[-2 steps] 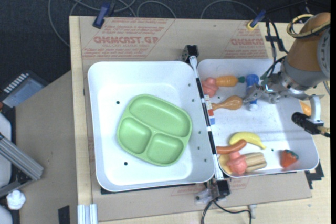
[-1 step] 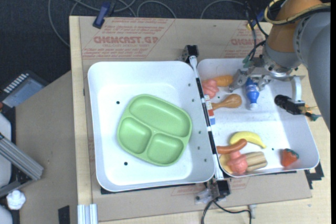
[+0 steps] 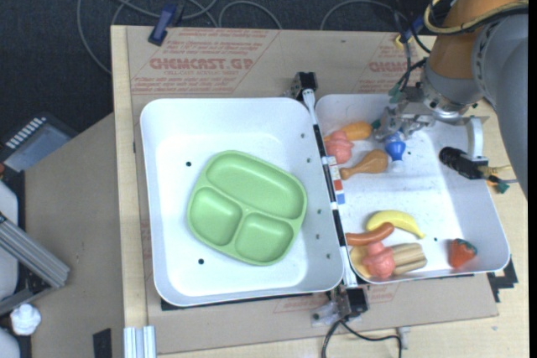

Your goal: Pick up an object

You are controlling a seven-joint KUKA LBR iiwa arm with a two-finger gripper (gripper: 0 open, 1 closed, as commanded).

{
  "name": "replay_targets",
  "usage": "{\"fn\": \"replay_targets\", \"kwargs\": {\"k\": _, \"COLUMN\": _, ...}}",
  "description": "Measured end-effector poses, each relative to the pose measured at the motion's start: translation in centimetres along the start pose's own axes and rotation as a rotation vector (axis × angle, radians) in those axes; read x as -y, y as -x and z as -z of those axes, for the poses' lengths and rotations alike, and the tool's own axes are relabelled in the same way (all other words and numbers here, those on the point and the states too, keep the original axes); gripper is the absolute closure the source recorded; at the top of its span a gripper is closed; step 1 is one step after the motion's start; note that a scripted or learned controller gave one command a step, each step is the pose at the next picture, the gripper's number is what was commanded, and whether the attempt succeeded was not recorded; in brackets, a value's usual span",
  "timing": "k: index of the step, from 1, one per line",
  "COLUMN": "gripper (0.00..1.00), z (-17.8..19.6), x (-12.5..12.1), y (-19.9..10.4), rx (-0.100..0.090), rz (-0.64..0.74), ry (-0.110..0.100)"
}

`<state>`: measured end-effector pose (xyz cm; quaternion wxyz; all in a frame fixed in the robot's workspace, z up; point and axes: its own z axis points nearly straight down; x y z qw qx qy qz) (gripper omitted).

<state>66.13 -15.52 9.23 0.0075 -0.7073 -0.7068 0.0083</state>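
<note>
The gripper [image 3: 396,130] hangs low over the far part of the right bin [image 3: 457,205], close to that bin's back wall. Whether it is spread or closed cannot be told from this slant. Just beneath its tip sits a small blue piece [image 3: 395,150], so close that touching or apart is unclear.

Toy food crowds the near side of the tip. A drumstick [image 3: 367,164] lies just beside the blue piece, with its thick end towards it. An orange piece [image 3: 358,131] and a pink piece [image 3: 339,147] rest against the wall that divides the bins.

Well apart, at the bin's near end, lies a tight cluster. A banana [image 3: 394,222] lies above a red sausage [image 3: 369,237], with a tan bun [image 3: 409,257] and a second pink lump [image 3: 379,263] touching one another. A strawberry [image 3: 461,251] lies alone towards the near right corner.

The left bin [image 3: 168,147] holds a green divided plate [image 3: 246,207], set at a slant. Both bins sit on the brown tabletop [image 3: 226,63], where a blue clip [image 3: 164,23] rests at the far edge.
</note>
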Motion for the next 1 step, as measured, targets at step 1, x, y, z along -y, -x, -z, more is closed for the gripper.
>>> {"fn": "replay_targets", "kwargs": {"k": 1, "gripper": 1.00, "z": 9.22, "x": 6.02, "y": -9.56, "rx": -0.003, "rz": 0.003, "ry": 0.023}}
